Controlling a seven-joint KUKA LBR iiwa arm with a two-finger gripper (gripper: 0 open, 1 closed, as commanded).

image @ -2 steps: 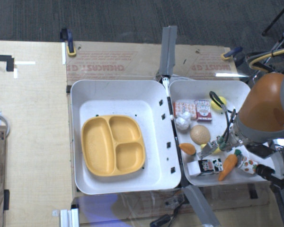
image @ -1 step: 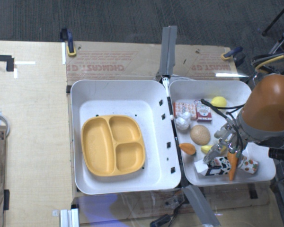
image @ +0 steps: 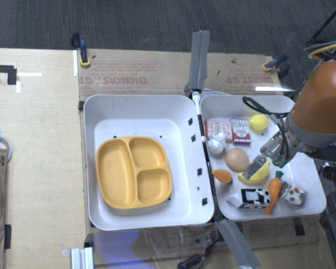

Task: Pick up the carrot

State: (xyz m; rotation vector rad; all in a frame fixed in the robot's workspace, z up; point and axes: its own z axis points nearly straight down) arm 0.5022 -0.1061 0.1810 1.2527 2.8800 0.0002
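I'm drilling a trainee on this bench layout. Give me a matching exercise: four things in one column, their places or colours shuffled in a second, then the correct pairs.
Things:
1. carrot
2. yellow divided plate
3. lemon
4. gripper

Places:
A. in the left bin
B. near the far wall of the right bin
C. over the yellow piece in the middle of the right bin
D. near the front edge of the right bin, beside the small black-and-white carton

Pairs: 1-D, 2-A, 3-B, 4-C
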